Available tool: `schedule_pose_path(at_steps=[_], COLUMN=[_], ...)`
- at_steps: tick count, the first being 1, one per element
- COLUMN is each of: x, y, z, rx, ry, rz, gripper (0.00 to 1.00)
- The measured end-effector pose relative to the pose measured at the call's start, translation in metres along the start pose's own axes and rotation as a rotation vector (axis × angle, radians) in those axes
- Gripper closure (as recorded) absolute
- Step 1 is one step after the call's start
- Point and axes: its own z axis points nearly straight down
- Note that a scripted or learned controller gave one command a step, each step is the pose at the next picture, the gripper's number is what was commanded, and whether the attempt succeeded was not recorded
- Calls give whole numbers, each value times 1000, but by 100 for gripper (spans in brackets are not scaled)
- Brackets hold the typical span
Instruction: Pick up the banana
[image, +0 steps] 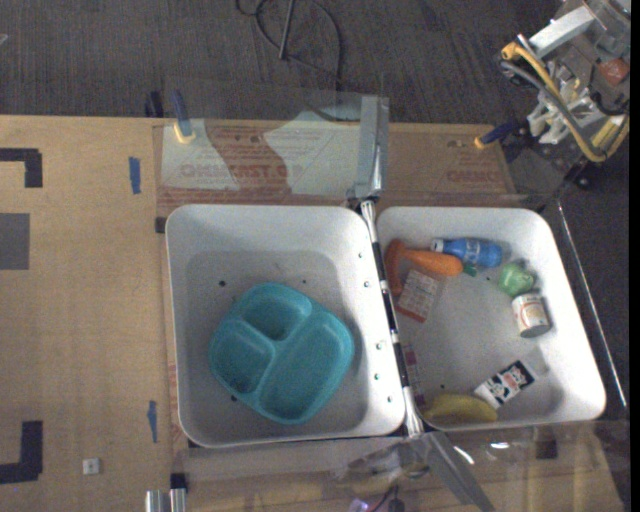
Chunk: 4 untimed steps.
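The left bin (190, 250) holds a tray (282, 350). The right bin (570, 300) holds a banana (460, 407) near-left, carton (505, 383) beside it, and bottle (470, 250) far.

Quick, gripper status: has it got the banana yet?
Gripper: up at the far right, off both bins; open or shut cannot be told.
Banana: lying in the right bin's near corner, not held.

bench (80, 330) | I'm seeing it carrying two white bins side by side: left bin (190, 400), right bin (580, 390) | blue tape strips (134, 176) sticking to the bench's left part
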Motion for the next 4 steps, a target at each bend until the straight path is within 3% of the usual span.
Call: schedule_pose_path(at_steps=[1, 2, 3, 4], x=[14, 22, 11, -61], y=[-79, -103, -82, -25], z=[202, 176, 252, 93], rx=[4, 1, 4, 1], ry=[-2, 0, -4, 0], rz=[-97, 88, 122, 271], gripper=[100, 100, 100, 100])
